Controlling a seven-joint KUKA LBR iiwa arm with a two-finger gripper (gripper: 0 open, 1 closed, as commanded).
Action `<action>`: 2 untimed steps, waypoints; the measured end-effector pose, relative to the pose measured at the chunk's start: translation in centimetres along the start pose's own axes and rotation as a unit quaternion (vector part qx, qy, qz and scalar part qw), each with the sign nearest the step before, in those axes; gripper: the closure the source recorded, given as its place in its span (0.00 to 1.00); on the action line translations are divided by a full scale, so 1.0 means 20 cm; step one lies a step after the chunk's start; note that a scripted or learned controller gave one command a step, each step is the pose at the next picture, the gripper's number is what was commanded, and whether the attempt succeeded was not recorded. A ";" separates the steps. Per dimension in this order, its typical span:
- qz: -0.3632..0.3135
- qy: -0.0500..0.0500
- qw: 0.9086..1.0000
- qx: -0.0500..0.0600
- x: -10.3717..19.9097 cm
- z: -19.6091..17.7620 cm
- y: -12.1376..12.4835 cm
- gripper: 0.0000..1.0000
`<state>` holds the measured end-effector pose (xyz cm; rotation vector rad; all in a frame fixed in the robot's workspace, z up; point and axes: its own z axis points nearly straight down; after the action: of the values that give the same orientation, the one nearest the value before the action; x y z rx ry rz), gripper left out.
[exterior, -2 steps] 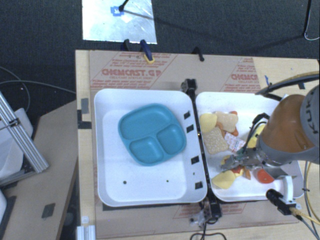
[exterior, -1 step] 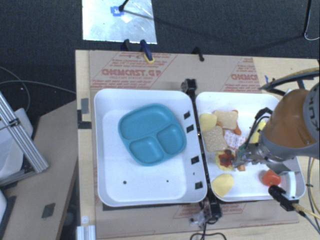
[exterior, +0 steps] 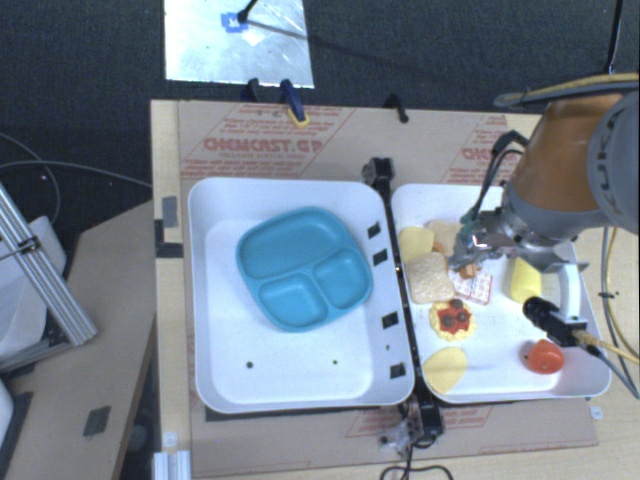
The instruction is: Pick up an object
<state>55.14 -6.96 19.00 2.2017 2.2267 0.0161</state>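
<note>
Several toy foods lie around the gripper point(exterior: 468, 258) in the right bin point(exterior: 580, 383); its fingers' spread I cannot tell. Just beside it, leftward, a bread slice point(exterior: 430, 277) lies flat, long axis running toward a small pizza point(exterior: 452, 319).

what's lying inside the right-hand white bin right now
In the right bin: a beige cracker-like slice, a small pizza-like piece, a yellow oval, a red tomato-like item, a yellow block. The arm covers the bin's upper right, hiding anything there.
</note>
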 end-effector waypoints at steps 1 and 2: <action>0.000 0.001 1.000 0.004 0.34 -0.11 0.16 1.00; 0.000 0.002 1.000 0.004 0.62 -0.39 0.10 1.00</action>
<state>56.87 5.47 26.89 2.2077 2.2314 0.0111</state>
